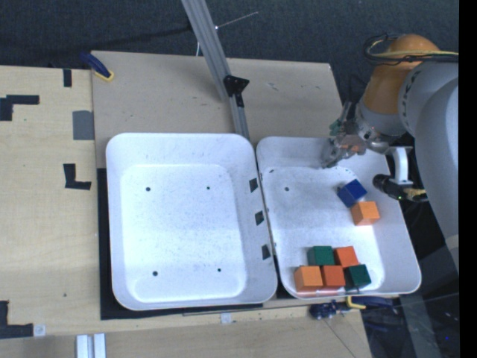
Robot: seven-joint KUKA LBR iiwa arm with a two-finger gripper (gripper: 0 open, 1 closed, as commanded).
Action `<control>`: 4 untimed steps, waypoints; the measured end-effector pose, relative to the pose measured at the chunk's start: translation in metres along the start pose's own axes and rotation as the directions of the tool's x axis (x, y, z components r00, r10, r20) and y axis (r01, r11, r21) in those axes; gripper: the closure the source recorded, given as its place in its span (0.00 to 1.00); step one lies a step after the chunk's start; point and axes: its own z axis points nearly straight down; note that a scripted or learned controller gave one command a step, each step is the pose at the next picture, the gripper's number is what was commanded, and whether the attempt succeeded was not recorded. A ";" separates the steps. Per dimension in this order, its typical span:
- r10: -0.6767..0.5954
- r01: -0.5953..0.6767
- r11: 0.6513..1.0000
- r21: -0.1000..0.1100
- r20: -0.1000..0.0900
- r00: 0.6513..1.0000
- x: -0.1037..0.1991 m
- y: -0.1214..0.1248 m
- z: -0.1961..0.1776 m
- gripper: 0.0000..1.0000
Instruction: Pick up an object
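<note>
Your hand (333,154) hovering at the right bin's (298,162) far edge, grip state unclear, blue block (351,192) sitting nearby, touching an orange block (365,212)

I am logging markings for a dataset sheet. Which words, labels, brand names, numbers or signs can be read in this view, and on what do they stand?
None can be read.
The blocks in the right bin show plain coloured faces: blue block, orange block, green block.
The left bin bears dark dots, not text.
Black tape pieces on the bench form shapes, not letters.

Grey metal pole (212,47) slants across wooden bench (149,95) (yellow-blue clamp (98,66) nearby)
</note>
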 end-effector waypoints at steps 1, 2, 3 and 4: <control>0.002 -0.002 1.000 -0.011 -0.001 1.000 -0.002 -0.002 -0.043 1.00; 0.002 -0.002 1.000 -0.013 0.000 1.000 0.002 -0.010 -0.099 1.00; 0.001 -0.002 1.000 -0.008 -0.002 1.000 0.003 -0.010 -0.101 1.00; -0.001 0.001 1.000 -0.005 -0.003 1.000 0.046 -0.026 -0.097 1.00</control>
